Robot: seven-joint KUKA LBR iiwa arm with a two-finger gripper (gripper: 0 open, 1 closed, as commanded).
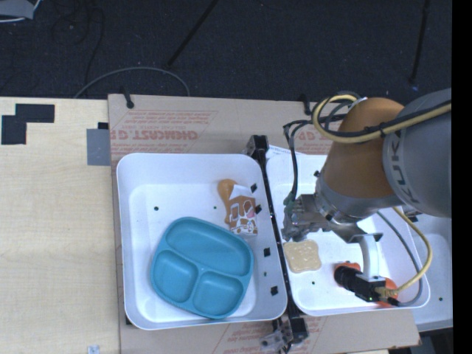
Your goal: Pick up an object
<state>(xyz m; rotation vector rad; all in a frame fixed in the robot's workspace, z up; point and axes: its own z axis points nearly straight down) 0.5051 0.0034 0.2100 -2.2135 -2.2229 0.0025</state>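
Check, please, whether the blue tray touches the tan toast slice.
Apart: the camera view shows the blue tray in the left bin and the toast slice in the right bin.

One fixed camera looks slantwise down on both bins, the arm reaching in from the right.

The grey arm with its orange band reaches over the right bin, its pincer just beside a beige toast-like slice, while the left bin holds a blue three-compartment plate and, at its far edge, a brown-and-white spotted toy.
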